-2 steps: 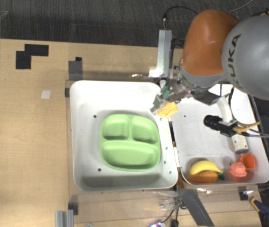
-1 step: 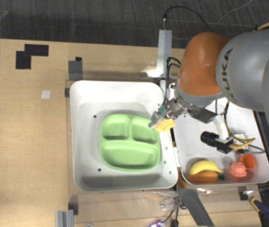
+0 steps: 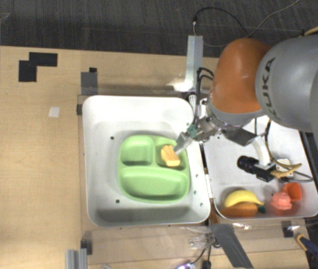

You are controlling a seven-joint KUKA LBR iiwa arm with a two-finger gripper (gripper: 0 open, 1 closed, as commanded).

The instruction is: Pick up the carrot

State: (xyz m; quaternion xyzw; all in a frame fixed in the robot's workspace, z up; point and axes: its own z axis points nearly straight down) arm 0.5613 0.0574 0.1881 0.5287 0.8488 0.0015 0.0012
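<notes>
The carrot (image 3: 243, 209), orange with a small green end, lies at the front of the right bin (image 3: 226, 172), just under a yellow banana (image 3: 242, 198). My gripper (image 3: 180, 144) hangs over the left bin (image 3: 100, 150), far from the carrot. Its tip is down at the upper right compartment of a green divided tray (image 3: 148, 178). There it meets a yellow-orange ridged piece (image 3: 171, 157) lying in that compartment. The arm's orange band and grey body cover the back of the right bin.
A pink toy food item (image 3: 281, 202) and an orange-red one (image 3: 294, 190) sit in the right bin's front right corner. The green tray takes up the middle of the left bin. A metal post (image 3: 194, 60) stands behind the bins.
</notes>
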